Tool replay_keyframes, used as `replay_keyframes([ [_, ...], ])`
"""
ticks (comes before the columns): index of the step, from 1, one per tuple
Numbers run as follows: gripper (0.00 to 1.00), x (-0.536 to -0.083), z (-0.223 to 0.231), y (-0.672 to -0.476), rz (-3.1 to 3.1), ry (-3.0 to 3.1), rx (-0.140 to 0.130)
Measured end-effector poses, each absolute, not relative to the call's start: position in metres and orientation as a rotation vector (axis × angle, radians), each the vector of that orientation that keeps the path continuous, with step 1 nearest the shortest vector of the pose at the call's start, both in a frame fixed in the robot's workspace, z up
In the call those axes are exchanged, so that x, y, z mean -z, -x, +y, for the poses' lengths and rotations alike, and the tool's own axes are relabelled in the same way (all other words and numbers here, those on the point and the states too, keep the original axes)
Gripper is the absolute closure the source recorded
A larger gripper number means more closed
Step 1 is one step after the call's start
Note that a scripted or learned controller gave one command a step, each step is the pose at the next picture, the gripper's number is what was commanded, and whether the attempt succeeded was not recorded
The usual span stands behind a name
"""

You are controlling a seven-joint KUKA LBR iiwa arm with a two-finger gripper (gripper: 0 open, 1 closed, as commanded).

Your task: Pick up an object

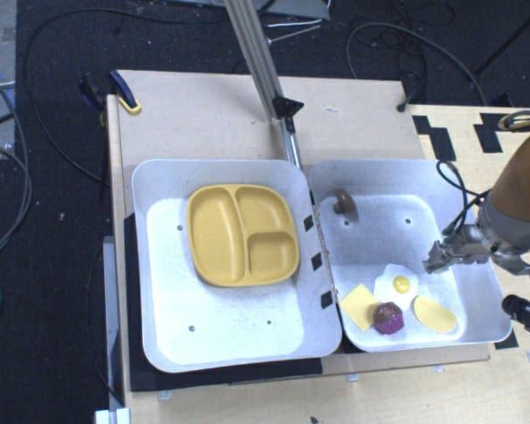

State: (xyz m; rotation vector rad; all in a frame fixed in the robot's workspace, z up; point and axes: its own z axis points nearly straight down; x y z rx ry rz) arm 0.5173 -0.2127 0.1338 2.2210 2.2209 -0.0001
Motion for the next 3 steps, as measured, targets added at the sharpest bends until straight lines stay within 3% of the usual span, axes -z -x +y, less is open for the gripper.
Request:
replay_keyframes([
  [2, 1.0, -0.229, -0.212, -0.528, 2.222, -2.215, -0.002],
  [3, 1.0, -0.244, -0.212, -0.529, 2.222, -2.217, -0.001],
])
